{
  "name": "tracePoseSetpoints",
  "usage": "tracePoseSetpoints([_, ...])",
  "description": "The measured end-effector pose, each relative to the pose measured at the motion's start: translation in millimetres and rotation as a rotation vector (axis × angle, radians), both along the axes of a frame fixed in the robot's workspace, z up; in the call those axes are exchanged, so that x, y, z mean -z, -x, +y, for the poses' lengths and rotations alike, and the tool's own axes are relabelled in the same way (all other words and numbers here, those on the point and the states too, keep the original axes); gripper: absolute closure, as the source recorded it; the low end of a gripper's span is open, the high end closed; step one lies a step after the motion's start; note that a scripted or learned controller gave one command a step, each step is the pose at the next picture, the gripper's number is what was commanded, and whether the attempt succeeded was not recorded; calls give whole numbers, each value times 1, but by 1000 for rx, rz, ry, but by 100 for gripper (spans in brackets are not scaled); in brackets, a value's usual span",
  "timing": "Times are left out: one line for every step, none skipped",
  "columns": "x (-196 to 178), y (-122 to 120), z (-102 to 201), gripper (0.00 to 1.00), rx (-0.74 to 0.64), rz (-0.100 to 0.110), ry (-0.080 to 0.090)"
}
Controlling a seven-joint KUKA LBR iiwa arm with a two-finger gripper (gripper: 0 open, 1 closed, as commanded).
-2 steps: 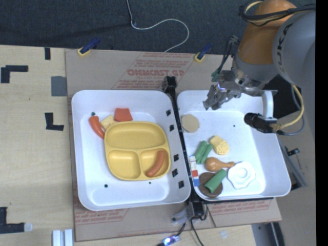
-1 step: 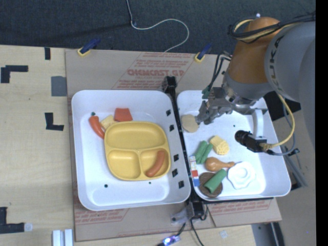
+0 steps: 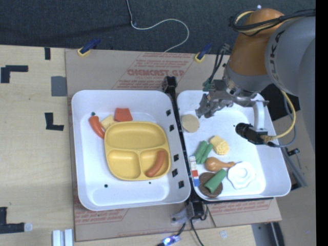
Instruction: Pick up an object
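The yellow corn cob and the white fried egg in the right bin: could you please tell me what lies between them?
In the camera view, the tan toy drumstick lies between the yellow corn cob and the white fried egg.

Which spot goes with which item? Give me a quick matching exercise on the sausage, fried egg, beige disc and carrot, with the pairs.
Items:
1. sausage
2. fried egg
3. beige disc
4. carrot

Places:
A. right bin, near front corner
B. left bin, left of the yellow tray
C. in a tray compartment
D. right bin, just below the gripper

Pairs: 1-C, 2-A, 3-D, 4-B
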State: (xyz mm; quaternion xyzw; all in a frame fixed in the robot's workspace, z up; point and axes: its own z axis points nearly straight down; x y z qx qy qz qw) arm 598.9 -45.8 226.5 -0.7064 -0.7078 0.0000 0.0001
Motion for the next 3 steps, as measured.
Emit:
tracePoseSetpoints([-7, 9, -10, 100, 1, 2, 0])
tracePoseSetpoints([-5, 14, -9, 100, 1, 2, 0])
tracePoseSetpoints([11, 4, -1, 100, 0, 3, 1])
